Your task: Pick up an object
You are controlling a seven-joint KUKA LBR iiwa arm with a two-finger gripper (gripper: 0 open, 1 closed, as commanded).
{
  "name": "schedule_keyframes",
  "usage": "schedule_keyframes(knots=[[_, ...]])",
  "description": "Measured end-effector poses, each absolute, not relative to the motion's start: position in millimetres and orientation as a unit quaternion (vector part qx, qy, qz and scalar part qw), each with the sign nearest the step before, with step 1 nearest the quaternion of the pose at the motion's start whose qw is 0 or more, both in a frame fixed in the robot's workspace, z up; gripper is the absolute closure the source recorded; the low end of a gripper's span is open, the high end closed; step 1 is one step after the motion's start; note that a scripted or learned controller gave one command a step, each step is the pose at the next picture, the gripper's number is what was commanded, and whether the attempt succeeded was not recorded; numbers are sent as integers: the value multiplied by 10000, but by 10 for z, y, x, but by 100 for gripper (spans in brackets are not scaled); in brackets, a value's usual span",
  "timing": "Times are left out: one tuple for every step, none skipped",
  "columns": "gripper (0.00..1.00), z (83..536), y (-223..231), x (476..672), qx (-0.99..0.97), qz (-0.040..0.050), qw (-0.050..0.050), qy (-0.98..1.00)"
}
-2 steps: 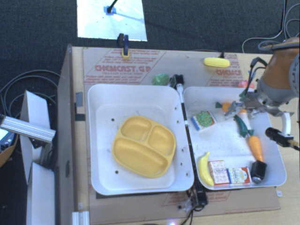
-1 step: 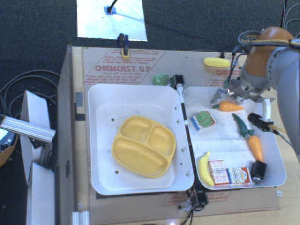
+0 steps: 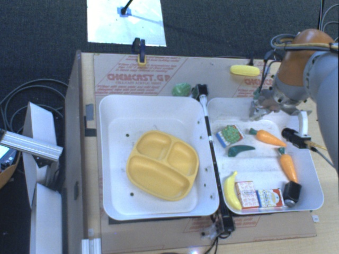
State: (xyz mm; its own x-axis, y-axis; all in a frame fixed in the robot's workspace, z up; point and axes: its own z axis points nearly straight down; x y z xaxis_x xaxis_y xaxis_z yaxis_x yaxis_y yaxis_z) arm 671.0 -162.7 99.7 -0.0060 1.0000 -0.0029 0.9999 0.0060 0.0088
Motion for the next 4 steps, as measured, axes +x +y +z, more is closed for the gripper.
schedule_keyframes(knots=[[0,992,-1628,6707,7047,15,39,7095],[0,1563,-1910,6282,7078,5,20,7064],[0,804,-1706,6198,7056,-9,-16,7086],[0,1651,-1972,6708,7052,30,63,7089]])
